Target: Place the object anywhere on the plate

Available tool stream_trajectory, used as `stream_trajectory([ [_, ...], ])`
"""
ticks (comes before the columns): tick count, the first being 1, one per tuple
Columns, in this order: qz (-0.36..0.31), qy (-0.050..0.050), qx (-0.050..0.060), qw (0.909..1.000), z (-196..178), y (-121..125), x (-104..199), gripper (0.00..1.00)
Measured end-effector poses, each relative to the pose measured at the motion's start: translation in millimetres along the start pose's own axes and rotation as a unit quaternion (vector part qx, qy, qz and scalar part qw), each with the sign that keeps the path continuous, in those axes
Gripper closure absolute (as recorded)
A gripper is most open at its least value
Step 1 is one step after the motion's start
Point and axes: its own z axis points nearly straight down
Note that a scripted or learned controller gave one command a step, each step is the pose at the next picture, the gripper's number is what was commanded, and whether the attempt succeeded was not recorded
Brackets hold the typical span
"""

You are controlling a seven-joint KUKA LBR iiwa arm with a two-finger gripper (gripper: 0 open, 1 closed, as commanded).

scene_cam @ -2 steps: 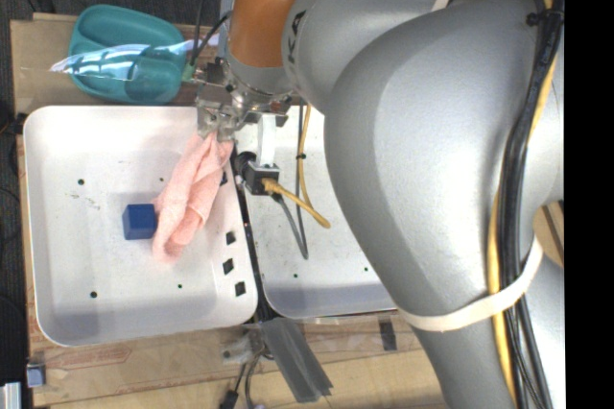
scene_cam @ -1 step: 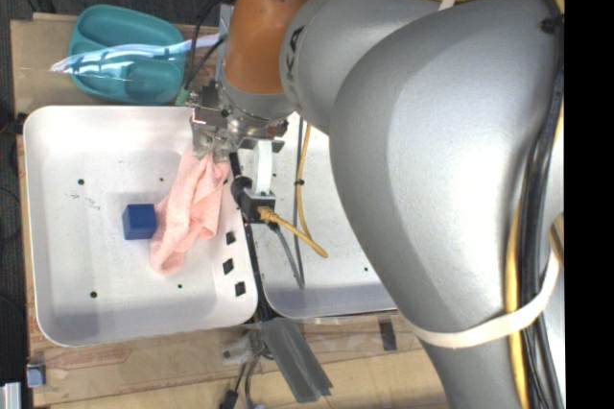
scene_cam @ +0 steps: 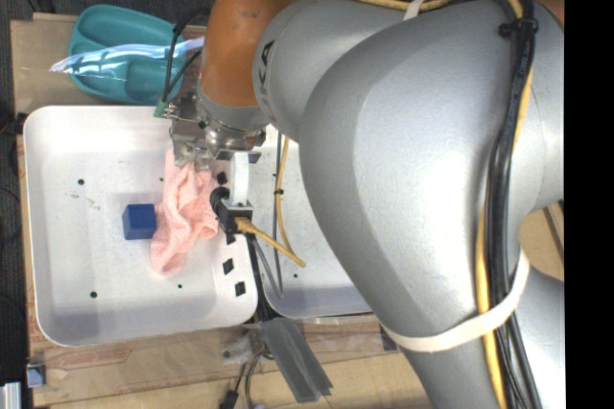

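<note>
Arm point(scene_cam: 403, 138): the grey arm is reaching in from the right and covering most of the right bin; its orange band point(scene_cam: 235, 37) is sitting just above the wrist, over the upper edge of the left bin.
Claw point(scene_cam: 197, 153): it is hanging over the upper right part of the left bin, right at the top end of the pink cloth; its tips are hidden under the wrist and against the cloth, so I cannot tell how it is set or whether it is gripping anything.
Pink cloth point(scene_cam: 182, 220): it is lying crumpled in the left bin, stretching from under the claw down toward the bin's middle.
Blue block point(scene_cam: 139, 221): it is resting on the floor of the left bin, just beside the cloth's left edge.
Left bin point(scene_cam: 58, 253): white and shallow, it is sitting on the surface.
Right bin point(scene_cam: 307, 297): only its near left corner is showing beneath the arm.
Teal object point(scene_cam: 120, 52): it is lying beyond the left bin's far edge with clear plastic across it.
Cables point(scene_cam: 278, 244): a yellow one and dark ones are trailing down between the two bins.
</note>
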Motion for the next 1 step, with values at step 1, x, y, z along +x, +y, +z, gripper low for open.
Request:
stream_trajectory([
  [1, -0.060, 0.000, -0.001, 0.9982, 22.9, -61.7, 84.2, 1.00],
])
